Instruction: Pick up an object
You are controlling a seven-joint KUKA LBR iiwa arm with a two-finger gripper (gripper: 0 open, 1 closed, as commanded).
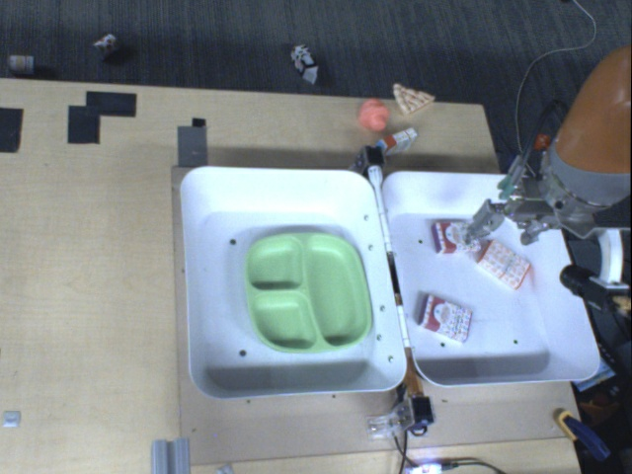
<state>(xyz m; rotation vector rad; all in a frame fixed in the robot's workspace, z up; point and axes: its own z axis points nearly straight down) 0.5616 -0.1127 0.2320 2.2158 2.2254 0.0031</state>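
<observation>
Fingers (486,220) spread, empty, above the cartons (481,250) near the right bin's (553,363) far edge. Cartons look light, stiff, crushable; grip across the narrow sides.

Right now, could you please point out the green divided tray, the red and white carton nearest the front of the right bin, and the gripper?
green divided tray (308,290): camera view, on its central divider ridge.
front carton (443,318): camera view, middle of its top face.
gripper (499,217): camera view, between its fingertips.
</observation>
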